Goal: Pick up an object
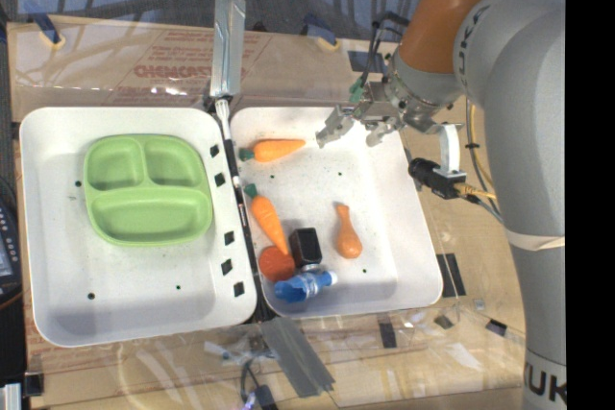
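In the right bin (408,235) lie the things I can pick. One carrot (277,149) lies near the far wall, and a second carrot (268,221) lies along the left wall. An orange gourd (347,232) is in the middle, apart from the others. A black block (307,246), a red ball (276,264) and a blue bottle (303,286) are close together in the near left corner. My gripper (352,128) hangs over the far side of this bin, just right of the first carrot. Its fingers (328,131) are spread apart and hold nothing. In the left bin (48,235) is a green plate (148,187) with three compartments.
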Available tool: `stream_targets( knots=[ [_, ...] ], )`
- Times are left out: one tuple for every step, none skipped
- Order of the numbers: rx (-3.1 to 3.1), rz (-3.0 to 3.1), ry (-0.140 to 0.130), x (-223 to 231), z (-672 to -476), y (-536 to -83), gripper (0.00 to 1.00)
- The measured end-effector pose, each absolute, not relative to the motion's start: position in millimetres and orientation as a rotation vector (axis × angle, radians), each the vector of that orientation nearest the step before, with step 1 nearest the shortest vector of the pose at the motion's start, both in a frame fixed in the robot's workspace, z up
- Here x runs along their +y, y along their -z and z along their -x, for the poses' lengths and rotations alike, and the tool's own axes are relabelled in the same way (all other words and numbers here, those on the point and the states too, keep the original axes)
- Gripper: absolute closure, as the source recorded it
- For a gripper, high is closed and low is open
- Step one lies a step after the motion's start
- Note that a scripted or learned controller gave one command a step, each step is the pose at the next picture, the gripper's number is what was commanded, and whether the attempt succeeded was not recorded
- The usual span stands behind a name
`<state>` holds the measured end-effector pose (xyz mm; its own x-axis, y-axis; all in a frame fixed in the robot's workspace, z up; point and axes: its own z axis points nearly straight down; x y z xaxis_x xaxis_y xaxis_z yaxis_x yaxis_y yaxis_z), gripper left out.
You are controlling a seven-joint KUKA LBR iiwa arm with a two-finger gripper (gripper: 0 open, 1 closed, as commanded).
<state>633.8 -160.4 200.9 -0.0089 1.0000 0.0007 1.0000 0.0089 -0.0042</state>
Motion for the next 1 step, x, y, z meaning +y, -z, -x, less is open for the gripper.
stream_targets(
  knots=[
    [-2.481,1.922,-0.001,-171.9,-553.4,-91.6,0.0]
  ],
)
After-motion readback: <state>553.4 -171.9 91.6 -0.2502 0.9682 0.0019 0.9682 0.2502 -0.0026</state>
